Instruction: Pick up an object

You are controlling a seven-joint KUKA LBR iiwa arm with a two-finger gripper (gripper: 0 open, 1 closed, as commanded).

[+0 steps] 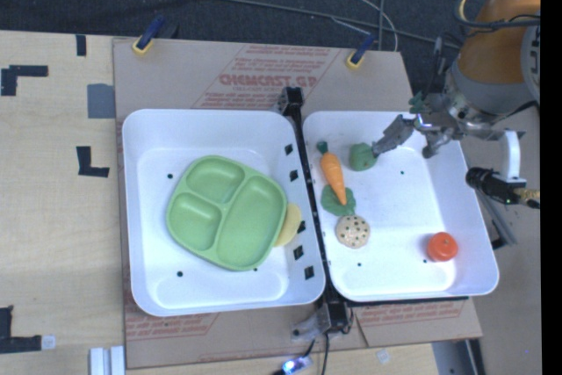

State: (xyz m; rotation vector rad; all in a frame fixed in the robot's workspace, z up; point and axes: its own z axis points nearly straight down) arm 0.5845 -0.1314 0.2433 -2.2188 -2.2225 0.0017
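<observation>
My gripper (411, 141) hangs over the back of the right bin (413, 277), fingers spread wide and nothing between them. Its left fingertip (384, 142) reaches close to a small green lump (361, 157) lying at the back of the bin. An orange carrot (332, 174) lies left of the lump, with a green leafy piece (337, 198) at its near end. A beige spotted ball (352, 231) sits in front of that. An orange-red round fruit (442, 246) rests near the bin's front right corner.
The left bin (149, 189) holds a green divided plate (228, 211) with a yellow piece (291, 224) peeking from under its right edge. A black divider (303, 180) runs between the bins. The arm's orange and grey body (500, 31) looms over the right bin's back right.
</observation>
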